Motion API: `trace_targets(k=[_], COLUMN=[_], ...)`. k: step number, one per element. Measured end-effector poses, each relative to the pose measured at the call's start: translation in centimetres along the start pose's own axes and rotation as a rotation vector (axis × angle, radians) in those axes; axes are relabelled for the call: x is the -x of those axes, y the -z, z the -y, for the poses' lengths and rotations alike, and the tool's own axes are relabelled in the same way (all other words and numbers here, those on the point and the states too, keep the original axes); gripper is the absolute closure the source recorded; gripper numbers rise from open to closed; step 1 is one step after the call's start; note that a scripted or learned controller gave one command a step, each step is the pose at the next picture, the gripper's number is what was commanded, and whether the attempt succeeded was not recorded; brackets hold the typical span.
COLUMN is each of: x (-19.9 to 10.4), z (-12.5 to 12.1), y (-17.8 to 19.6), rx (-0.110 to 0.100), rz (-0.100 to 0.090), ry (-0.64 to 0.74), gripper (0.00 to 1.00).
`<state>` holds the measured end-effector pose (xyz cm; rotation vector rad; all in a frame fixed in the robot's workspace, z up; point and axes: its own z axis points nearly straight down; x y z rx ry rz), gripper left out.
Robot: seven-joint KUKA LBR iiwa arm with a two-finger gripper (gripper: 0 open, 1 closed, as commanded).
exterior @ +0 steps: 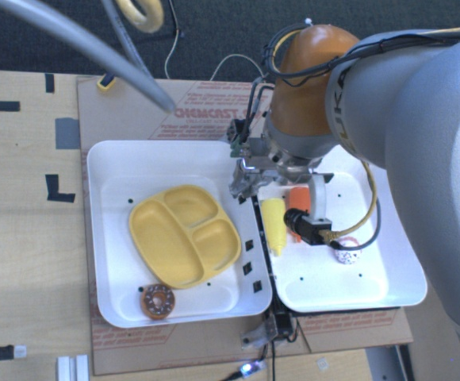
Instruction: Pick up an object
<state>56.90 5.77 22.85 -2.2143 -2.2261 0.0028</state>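
Arm (389, 94): grey, orange-banded, looming over the right bin (389, 284). Gripper (281, 182): low at that bin's left edge; grip state cannot be told. Yellow banana-like piece (274, 225) and orange item (297, 198): right bin, just beside the gripper. Left bin (103, 213): yellow divided plate (184, 232) at centre; chocolate doughnut (158, 301) near front rim.

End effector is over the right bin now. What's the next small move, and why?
Probably a short straight descent. The end effector sits low over the right bin, right above the yellow banana-shaped piece and an orange object. I can't see anything held between its fingers, so the pick looks not yet done.
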Motion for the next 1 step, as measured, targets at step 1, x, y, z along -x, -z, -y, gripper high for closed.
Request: trace_targets(k=[1], x=[-3.75], z=[-3.32], y=[-0.75], rx=[0.002], rz=[-0.001], ry=[0.0], gripper=[1.0])
